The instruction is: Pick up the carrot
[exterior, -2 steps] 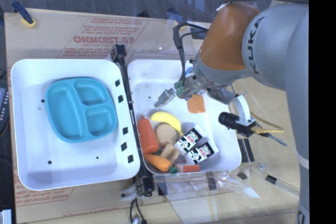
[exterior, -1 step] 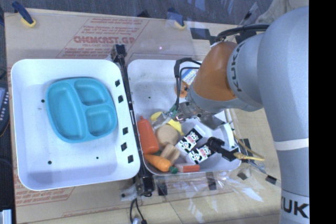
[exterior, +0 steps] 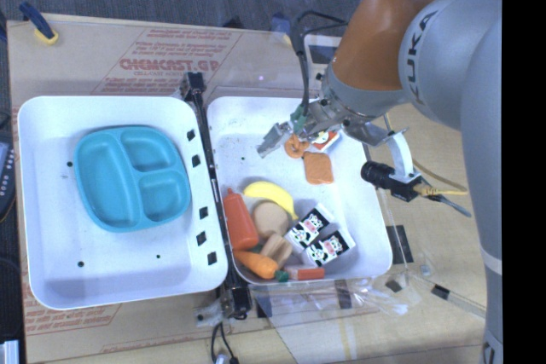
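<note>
Roughly crosswise, carrot [exterior: 257, 263] tip rightward

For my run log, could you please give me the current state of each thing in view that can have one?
Gripper: low over the right bin's far side, fingers hard to read.
Carrot: lying in the right bin near its front edge, apart from the gripper.
Red bottle: lying on its side, beside the carrot.
Blue tray: flat in the left bin, compartments bare.
</note>
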`<state>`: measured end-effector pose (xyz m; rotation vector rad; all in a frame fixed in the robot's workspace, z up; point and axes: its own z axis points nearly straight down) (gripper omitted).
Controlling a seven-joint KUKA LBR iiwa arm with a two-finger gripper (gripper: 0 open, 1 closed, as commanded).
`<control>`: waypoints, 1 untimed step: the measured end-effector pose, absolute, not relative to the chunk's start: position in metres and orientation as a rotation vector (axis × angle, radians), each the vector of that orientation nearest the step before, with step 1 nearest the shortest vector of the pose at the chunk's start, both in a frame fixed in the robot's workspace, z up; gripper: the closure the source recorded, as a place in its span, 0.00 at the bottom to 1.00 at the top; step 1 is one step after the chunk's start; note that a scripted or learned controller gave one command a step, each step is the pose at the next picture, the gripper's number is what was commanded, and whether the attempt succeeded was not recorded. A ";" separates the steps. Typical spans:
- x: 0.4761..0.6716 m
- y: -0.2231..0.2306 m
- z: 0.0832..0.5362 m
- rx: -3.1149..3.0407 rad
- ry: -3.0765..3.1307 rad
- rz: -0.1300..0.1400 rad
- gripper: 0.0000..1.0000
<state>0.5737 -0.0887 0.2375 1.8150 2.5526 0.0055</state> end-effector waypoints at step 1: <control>0.562 -0.107 0.116 1.579 2.731 -0.011 0.00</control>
